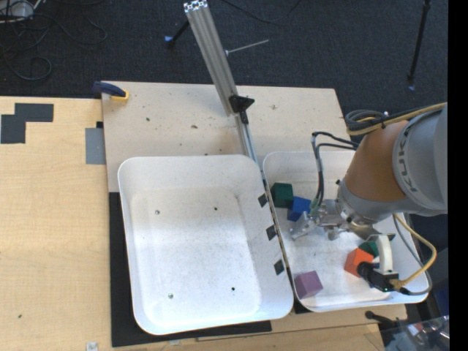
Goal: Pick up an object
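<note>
A dark carpeted floor with trailing cables lies behind a pale wooden desk (51, 218), on which two shallow white bins sit side by side.

The jaws (301, 227) hang low inside the right bin (333, 305), near its left wall. Their metal tips look close together with nothing visibly between them, but the view is too small and slanted to say whether they are open or shut, so I cannot tell. Nothing appears to be held. Just beside the tips, toward the far end of the bin, lies a blue block (297, 208), and touching or nearly touching that, a dark green block (281, 193). A purple block (308, 283) sits apart at the near left corner. An orange block (357, 261) and a small green piece (371, 248) lie on the right, partly under the arm's wrist (373, 178). The left bin (146, 189) stands next to it across the divider, and a slanted aluminium rail (216, 57) rises behind both.

The blue block seems the likeliest target. These pieces look like small rigid blocks, probably light and stiff, not fragile, with smooth faces that could slip if pinched on a corner. A grip across two flat opposite faces would hold best. The green block crowding the blue one may block one finger, so the side away from it looks the easier approach.
</note>
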`<state>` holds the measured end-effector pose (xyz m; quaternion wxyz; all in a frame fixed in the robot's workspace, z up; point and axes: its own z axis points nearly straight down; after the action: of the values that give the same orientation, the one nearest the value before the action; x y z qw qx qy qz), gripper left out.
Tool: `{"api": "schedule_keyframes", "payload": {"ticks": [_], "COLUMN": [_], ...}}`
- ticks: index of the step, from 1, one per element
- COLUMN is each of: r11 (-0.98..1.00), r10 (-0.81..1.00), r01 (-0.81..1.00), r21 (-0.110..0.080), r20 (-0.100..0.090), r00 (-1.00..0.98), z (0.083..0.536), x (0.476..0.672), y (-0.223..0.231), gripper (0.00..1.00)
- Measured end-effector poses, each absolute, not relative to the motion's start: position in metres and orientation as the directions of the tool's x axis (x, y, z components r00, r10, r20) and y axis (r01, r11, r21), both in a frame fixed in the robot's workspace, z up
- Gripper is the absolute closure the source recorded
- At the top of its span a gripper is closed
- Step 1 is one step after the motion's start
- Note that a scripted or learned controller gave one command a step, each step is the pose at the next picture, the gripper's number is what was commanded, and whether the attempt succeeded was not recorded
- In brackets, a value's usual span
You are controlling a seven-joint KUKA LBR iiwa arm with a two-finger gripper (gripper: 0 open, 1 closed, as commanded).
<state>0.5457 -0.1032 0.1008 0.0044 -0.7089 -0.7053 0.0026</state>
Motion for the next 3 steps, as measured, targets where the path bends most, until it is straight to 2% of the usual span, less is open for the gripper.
{"api": "schedule_keyframes", "payload": {"ticks": [1, 2, 3], "r11": [-0.015, 0.001, 0.000], "r10": [1.000, 1.000, 1.000], "r01": [1.000, 1.000, 1.000], "r21": [-0.006, 0.003, 0.002], "r20": [0.001, 0.000, 0.000], "r00": [0.015, -0.001, 0.000], "z": [0.114, 0.176, 0.219], "x": [0.546, 0.547, 0.548], "y": [-0.106, -0.103, -0.104], "gripper": [1.00, 1.00, 1.00]}}
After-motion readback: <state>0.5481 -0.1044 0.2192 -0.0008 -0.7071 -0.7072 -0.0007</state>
